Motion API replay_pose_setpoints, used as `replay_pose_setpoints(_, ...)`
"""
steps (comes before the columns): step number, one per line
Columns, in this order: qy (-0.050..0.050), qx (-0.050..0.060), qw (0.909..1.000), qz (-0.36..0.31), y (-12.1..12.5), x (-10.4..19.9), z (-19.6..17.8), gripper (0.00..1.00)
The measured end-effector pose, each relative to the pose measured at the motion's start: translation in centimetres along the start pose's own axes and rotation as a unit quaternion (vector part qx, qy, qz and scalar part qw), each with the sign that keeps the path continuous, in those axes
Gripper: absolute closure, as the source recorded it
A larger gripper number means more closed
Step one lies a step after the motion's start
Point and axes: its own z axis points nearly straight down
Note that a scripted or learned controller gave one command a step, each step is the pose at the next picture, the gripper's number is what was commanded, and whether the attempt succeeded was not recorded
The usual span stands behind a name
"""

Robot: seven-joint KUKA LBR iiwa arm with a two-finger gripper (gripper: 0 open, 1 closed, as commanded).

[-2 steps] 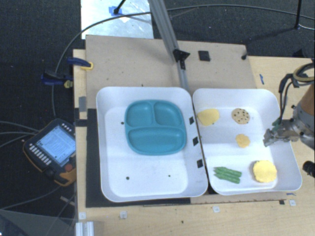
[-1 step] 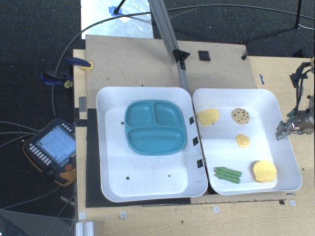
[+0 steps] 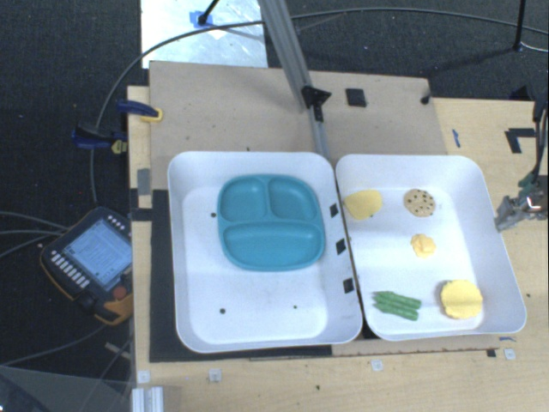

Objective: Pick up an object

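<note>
Bins sat side by side on the bench (image 3: 386,118), their inner rims touching. The left bin (image 3: 257,316) held a teal divided plate (image 3: 271,222) toward its far edge, lying flat. The right bin (image 3: 480,230) carried five small food pieces, all well apart. A round yellow piece (image 3: 461,299) lay near its front right corner, and green beans (image 3: 396,305) lay near its front left corner. A yellow chip-like piece (image 3: 364,202) rested by its far left corner, just beside the rim shared with the left bin. A speckled cookie (image 3: 419,201) lay near the far edge, and a small yellow lump (image 3: 423,245) sat about mid-bin. The gripper (image 3: 520,206) hung just outside the right bin's right edge, over the bench, with nothing visibly in its grasp; how far it was open could not be told.
</note>
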Motion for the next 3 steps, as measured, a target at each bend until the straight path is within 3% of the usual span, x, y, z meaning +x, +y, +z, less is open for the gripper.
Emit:
replay_pose_setpoints(1,0.002,0.002,1.0000,-0.003,1.6,4.6,-0.1,1.00)
replay_pose_setpoints(3,0.001,0.002,1.0000,-0.002,7.0,13.0,1.5,1.00)
